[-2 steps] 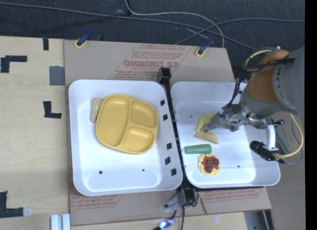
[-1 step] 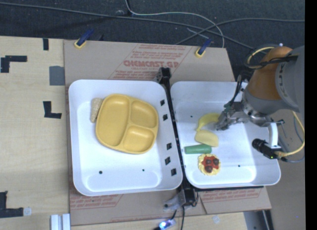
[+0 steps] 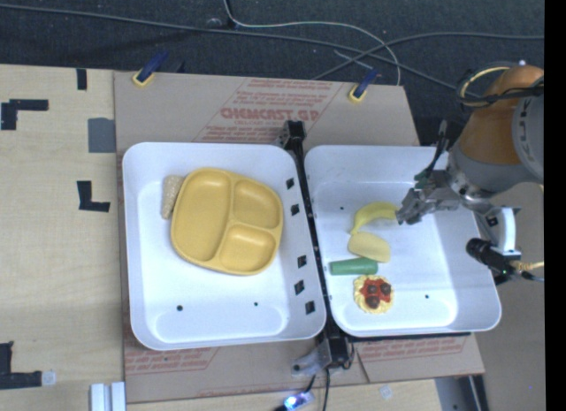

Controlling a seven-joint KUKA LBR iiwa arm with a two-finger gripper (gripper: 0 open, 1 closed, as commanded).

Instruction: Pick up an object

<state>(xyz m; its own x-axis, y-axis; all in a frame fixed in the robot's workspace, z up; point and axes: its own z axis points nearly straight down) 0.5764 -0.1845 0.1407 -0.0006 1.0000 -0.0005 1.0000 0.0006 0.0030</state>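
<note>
My arm (image 3: 504, 135) is cut off at the right edge. The left bin (image 3: 150, 241) holds a yellow tray (image 3: 226, 221) half hiding a tan sponge (image 3: 170, 195). The right bin (image 3: 460, 303) holds a banana (image 3: 375, 215), yellow wedge (image 3: 369, 246), green stick (image 3: 353, 266) and pizza (image 3: 374, 293). My gripper (image 3: 409, 213) hangs beside the banana; I cannot tell my fingers' spread.
</note>
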